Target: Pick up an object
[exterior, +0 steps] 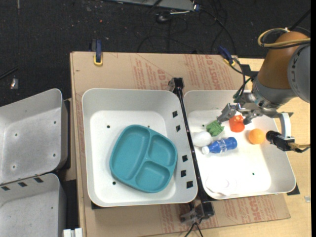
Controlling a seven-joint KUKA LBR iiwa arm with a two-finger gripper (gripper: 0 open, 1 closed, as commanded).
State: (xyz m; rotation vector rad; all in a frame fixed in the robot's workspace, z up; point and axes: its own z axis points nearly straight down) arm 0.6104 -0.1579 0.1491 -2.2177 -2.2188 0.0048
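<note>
Tool [240, 113] low over right bin's [276, 179] far edge, poised over red-orange cup [237, 123]; grip state can't tell. Green toy [215, 128], blue bottle [222, 145], orange ball [256, 136] clustered near, likely targets. Teal tray [143, 158] in left bin [98, 132].

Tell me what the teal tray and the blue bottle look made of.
Teal tray: probably moulded plastic, matte to satin; one even colour, rounded compartments, soft highlights. Blue bottle: likely plastic, glossier, with a white cap; too small to be sure.
</note>
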